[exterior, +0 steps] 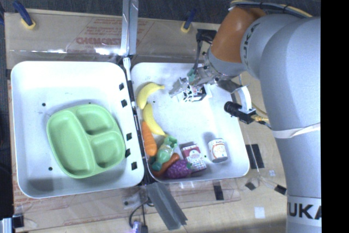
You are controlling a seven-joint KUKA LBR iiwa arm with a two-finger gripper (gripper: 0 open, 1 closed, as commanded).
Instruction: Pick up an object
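Right bin, contents: two bananas along the left wall, a carrot below them, grapes, a small box and a little cup near the bottom wall. Gripper hovers near the bin's top wall, beside the upper banana; its state cannot be told. Banana: probably light, firm, smooth-skinned, best taken across the middle.

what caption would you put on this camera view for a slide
KUKA arm's gripper hovers over the right bin of toy food, bananas at its left wall; green divided plate sits in the left bin.
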